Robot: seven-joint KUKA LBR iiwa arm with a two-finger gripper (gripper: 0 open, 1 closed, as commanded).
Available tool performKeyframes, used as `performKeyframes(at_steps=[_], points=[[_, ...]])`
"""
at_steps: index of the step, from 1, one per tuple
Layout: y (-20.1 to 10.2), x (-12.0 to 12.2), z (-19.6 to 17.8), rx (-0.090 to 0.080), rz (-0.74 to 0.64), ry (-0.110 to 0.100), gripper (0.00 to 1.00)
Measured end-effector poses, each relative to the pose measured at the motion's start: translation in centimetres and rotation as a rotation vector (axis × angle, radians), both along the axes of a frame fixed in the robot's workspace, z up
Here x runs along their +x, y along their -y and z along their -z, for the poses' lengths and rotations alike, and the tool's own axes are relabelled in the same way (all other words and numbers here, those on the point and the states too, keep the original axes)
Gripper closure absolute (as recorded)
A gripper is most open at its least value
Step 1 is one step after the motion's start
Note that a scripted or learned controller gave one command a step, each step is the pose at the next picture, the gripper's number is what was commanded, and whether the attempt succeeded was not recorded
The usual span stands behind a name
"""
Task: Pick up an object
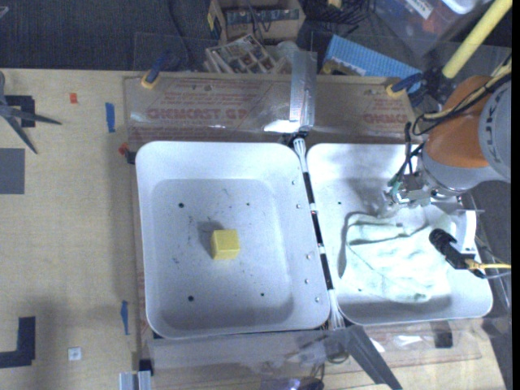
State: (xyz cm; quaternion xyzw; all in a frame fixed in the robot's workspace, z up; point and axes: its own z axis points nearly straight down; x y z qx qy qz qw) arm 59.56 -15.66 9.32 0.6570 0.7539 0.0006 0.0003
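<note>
From where I watch, the left bin (162, 159) has plenty of open floor. All four of its walls stand well apart from the one thing in it, and nothing overhangs it. The right bin (345, 165) is tighter. The arm (459, 149) comes in over its 3 o'clock side, and a pale cloth (398, 265) is spread across the lower half, reaching near the 6 o'clock wall. The two bins meet along a narrow ridge between them.

At 12 o'clock, behind both bins, a clear sheet with red lettering (211, 108) stands along the back edge, with clutter beyond it. The bare bench (65, 218) runs off toward 9 o'clock.

The gripper (404, 193) sits in the right bin, toward 12 o'clock of that bin's middle. I cannot tell whether it is wide or narrow, and I see nothing held in it. The cloth lies just beside it at 6 o'clock, and I cannot make out whether they touch.

The yellow block (226, 244) rests flat at about the middle of the left bin. It is well apart from the gripper, at roughly 9 o'clock and slightly lower, across the ridge.
</note>
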Motion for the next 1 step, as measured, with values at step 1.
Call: performKeyframes(at_steps=[1], points=[[-4.79,-0.23,0.37,-0.001,0.077,0.008,1.0]])
